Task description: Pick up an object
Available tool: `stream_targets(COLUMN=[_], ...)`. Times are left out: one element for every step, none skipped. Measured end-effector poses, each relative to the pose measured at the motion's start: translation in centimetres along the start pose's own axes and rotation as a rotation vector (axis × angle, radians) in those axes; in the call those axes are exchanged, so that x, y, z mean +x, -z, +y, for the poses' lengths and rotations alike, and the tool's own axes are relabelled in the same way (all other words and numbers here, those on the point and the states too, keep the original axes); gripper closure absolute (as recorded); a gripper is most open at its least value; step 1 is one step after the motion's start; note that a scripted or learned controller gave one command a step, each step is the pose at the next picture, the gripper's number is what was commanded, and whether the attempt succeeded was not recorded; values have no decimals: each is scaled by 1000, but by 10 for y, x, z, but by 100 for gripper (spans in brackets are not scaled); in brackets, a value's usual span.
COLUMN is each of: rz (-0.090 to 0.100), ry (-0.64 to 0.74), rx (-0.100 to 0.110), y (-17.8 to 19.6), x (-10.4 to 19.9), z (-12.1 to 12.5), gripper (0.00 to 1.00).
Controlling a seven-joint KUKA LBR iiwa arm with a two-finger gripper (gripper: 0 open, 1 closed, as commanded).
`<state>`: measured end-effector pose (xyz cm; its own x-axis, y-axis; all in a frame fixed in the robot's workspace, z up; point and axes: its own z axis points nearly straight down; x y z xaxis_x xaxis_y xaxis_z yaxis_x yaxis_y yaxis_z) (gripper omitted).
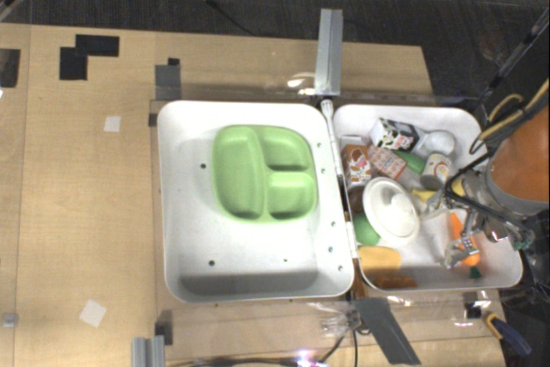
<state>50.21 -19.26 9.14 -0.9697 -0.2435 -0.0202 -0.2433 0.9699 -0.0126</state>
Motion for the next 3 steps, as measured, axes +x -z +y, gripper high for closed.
stream_targets(rz=[0, -2, -1], ry=[-47, 17, 48], rx=[-4, 4, 4], y=[0, 0, 0], x=[1, 0, -1], z=[1, 5, 10], gripper=[0, 0, 0])
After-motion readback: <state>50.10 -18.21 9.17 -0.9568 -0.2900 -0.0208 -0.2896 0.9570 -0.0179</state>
